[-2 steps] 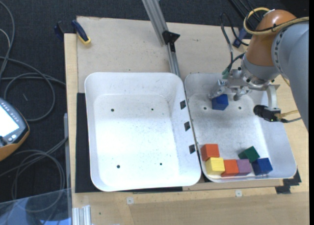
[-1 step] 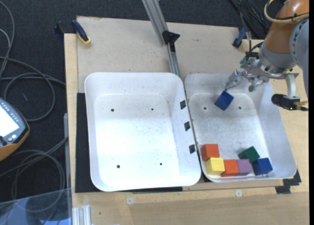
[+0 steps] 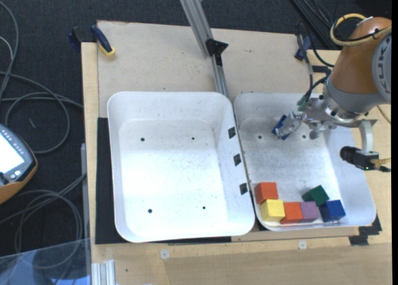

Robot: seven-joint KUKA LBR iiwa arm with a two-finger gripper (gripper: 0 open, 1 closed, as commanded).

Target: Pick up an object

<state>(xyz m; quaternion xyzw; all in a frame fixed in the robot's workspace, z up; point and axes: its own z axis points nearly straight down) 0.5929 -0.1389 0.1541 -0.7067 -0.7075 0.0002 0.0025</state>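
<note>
My gripper [image 3: 285, 129] hangs over the upper middle of the right bin [image 3: 298, 165], reaching in from the right on the grey and orange arm. Nothing shows beneath it but bare bin floor. Several small blocks crowd the near edge of that bin, well below the gripper: an orange block [image 3: 267, 190], a yellow block [image 3: 272, 208], a second orange block [image 3: 291, 212], a purple block [image 3: 309, 211], a green block [image 3: 317, 194] and a blue block [image 3: 334, 210].
The left bin [image 3: 171, 165] lies beside the right one, sharing a raised middle wall. A slanted metal pole [image 3: 198, 19] rises from behind the bins. Cables trail over the dark floor at the left.
</note>
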